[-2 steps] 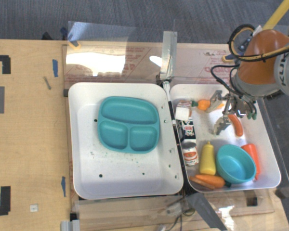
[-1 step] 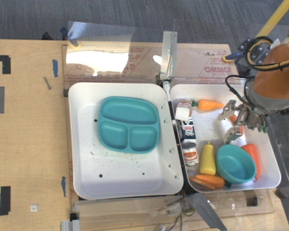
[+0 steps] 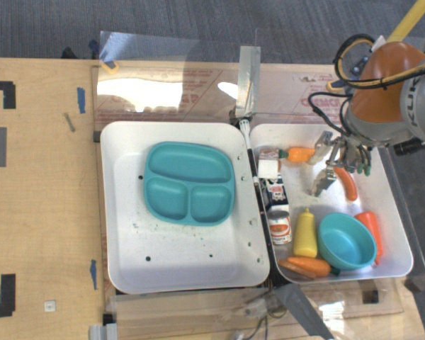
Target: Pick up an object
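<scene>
The end effector (image 3: 334,167) is being held low over the upper part of the right bin (image 3: 400,211), reaching in from the right below the arm's orange band (image 3: 382,83). Its two fingers are being kept apart, with nothing seen between them. One fingertip (image 3: 321,185) is pointing down toward bare bin floor, while the other side is hanging just beside an orange-red sausage-shaped toy (image 3: 348,183), which is lying tilted under the wrist (contact cannot be told). Just to the left, a small orange carrot-like piece (image 3: 299,154) is lying near the bin's upper edge, next to a white box (image 3: 268,167). Along the left wall, a dark printed packet (image 3: 275,192) and a small can (image 3: 279,227) are being seen in a row. Lower down, a yellow bottle (image 3: 305,234) is lying beside a teal bowl (image 3: 346,241), with an orange carrot (image 3: 306,265) beneath them and a red-orange piece (image 3: 370,229) at the bowl's right. In the left bin (image 3: 120,211), a teal divided plate (image 3: 189,183) is resting. Both bins are being carried by the table (image 3: 35,190).
</scene>
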You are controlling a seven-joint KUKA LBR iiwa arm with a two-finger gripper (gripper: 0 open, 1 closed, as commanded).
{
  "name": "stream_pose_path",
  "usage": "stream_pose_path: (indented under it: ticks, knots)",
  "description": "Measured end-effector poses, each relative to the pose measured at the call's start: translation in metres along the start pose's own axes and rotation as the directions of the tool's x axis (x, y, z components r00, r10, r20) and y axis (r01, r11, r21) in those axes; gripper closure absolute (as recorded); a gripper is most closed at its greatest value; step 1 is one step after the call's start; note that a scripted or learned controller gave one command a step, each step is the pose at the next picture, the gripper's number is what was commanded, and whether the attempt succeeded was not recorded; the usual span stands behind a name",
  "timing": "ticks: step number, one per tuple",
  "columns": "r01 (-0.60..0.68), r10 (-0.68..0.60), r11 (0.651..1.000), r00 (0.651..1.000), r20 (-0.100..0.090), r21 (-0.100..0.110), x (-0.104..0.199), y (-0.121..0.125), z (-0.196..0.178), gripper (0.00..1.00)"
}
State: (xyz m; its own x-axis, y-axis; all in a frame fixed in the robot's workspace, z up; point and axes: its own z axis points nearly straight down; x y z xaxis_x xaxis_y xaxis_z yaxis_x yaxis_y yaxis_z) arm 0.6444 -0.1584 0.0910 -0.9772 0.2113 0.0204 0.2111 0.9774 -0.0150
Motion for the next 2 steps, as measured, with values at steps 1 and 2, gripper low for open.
stream_pose_path:
  ticks: [1, 2]
  knots:
    - [0.053, -0.053, 0.999, 0.998, 0.032, -0.011, 0.05, -0.043, 0.003, 0.0]
    - [-0.086, 0.087, 0.996, 0.996, 0.031, -0.016, 0.08, -0.082, 0.005, 0.0]
